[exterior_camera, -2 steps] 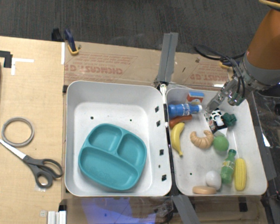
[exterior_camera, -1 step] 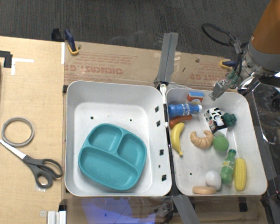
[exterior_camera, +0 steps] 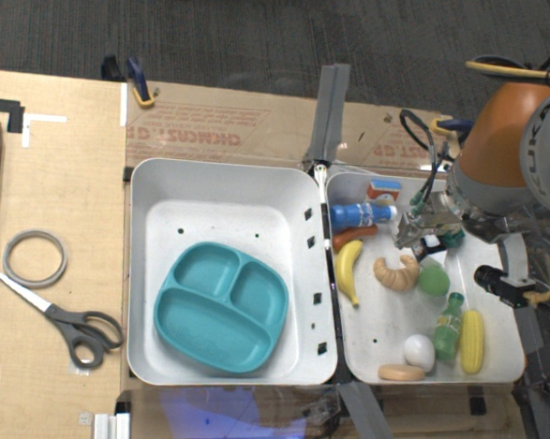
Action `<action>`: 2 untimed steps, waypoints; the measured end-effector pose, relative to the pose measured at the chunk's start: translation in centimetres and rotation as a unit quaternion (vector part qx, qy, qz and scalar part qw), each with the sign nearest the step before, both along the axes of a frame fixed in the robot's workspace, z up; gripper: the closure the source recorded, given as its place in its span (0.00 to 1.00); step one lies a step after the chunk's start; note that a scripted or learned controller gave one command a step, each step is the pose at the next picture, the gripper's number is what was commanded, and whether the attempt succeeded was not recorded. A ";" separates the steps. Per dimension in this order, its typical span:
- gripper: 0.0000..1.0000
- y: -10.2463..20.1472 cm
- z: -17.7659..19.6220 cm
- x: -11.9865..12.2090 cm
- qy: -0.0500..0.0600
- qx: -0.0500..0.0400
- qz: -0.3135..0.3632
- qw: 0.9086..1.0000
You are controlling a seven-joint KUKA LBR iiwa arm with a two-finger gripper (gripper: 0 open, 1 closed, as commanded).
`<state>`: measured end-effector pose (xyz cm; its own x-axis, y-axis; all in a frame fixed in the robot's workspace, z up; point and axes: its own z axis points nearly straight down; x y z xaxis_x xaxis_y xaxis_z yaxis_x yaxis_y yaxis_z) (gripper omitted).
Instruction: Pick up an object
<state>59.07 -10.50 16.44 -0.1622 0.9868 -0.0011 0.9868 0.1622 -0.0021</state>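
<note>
The right bin (exterior_camera: 495,372) holds a banana (exterior_camera: 348,270), a croissant (exterior_camera: 397,272), a green round fruit (exterior_camera: 433,278), a blue-and-white bottle (exterior_camera: 361,214) lying on its side, a red-orange piece (exterior_camera: 353,235), a green bottle (exterior_camera: 449,326), a corn cob (exterior_camera: 472,340), a white egg (exterior_camera: 419,350) and a tan sausage-like piece (exterior_camera: 402,372). My gripper (exterior_camera: 415,230) hangs low over the bin's upper middle, just above the croissant and right of the blue bottle. A dark green item sits by it at its right.
The left bin (exterior_camera: 154,205) contains a teal divided plate (exterior_camera: 220,306). On the bench at the left lie scissors (exterior_camera: 66,320) and a roll of tape (exterior_camera: 35,256). A grey divider bar (exterior_camera: 329,114) stands between the bins at the back. Cables trail near the arm's orange band (exterior_camera: 500,126).
</note>
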 end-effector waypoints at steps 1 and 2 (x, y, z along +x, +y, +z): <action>0.00 0.0 0.0 0.0 0.000 0.000 0.000 1.000; 0.00 -1.6 -5.1 5.3 0.003 0.000 -0.028 1.000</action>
